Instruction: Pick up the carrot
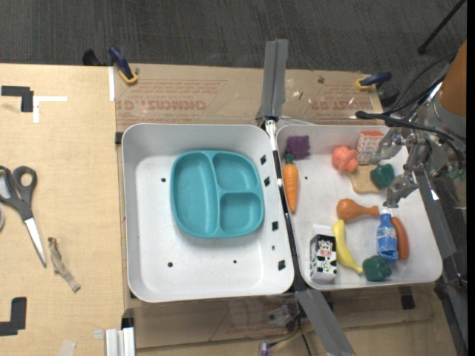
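Carrot sat untouched by the divider

Carrot (290, 187) lay lengthwise along the right bin's (427, 277) left wall, below a purple toy (298, 146). Gripper (398, 190) hovered well apart, near the bottle (386, 236); couldn't tell how wide its claw was.

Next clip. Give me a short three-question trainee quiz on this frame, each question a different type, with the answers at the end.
1. True or false: the carrot lies in the right bin, along its left wall.
2. What sits in the left bin?
A. a teal divided plate
B. a banana
C. scissors
3. Fill in: just above the carrot's leafy end lies a small ____ toy.

Key
1. True; the tool is across that bin, near its right side, away from the carrot.
2. A, the teal divided plate.
3. Purple; the purple toy lies near the bin's top left corner.
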